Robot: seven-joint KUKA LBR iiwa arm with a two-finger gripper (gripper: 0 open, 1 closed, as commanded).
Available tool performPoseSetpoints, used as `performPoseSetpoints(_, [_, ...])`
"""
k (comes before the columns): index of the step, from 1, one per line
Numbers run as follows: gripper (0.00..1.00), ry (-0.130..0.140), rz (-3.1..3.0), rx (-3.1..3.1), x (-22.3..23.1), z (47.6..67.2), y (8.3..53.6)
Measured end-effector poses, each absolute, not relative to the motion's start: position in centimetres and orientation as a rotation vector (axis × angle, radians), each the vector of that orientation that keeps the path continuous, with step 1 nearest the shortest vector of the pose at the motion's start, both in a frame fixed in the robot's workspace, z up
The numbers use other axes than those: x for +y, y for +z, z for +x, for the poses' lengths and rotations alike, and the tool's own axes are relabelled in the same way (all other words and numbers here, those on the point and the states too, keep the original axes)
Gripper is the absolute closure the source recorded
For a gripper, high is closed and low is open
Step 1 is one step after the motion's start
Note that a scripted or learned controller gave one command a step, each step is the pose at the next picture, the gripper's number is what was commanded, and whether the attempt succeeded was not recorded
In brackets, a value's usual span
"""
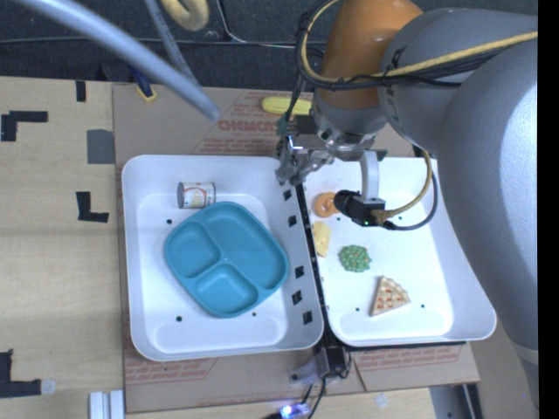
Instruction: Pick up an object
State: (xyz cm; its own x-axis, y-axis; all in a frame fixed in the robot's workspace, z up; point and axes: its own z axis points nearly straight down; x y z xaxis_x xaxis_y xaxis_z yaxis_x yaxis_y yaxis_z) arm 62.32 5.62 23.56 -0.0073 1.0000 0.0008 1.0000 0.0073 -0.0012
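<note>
- White plastic makes up both shallow bins, set side by side on the tabletop (52,234), which is covered in pale wood-look board with a brown cardboard sheet under the bins.
- Camera view, left bin (140,321): a blue divided tray (225,257) lies in its middle, tilted a little; a small can (196,195) lies on its side just beyond the tray's far left corner, close to it.
- Camera view, right bin (463,312): four small food pieces. An orange ring-shaped piece (325,204) sits at the far left, near the wall between the bins. A pale yellow piece (322,238) lies just nearer than the ring, against that same wall. A green bumpy piece (354,257) lies just right of the yellow one. A triangular pizza-like slice (388,296) lies nearest, right of the green piece and apart from it.
- The grey arm with its orange band (367,24) comes in from the right and covers much of the far right corner of the scene.
- The gripper (295,157) hangs over the far end of the wall between the two bins, beyond the orange ring; whether it is released or clenched cannot be told, and nothing is visibly held in it.
- A yellow object (281,106) lies on the cardboard beyond the bins, partly hidden by the wrist.
</note>
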Motion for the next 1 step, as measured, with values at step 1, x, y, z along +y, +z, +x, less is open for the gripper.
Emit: performPoseSetpoints(1, [1.0, 0.005, -2.214, -2.225, 9.95, 62.02, 21.57])
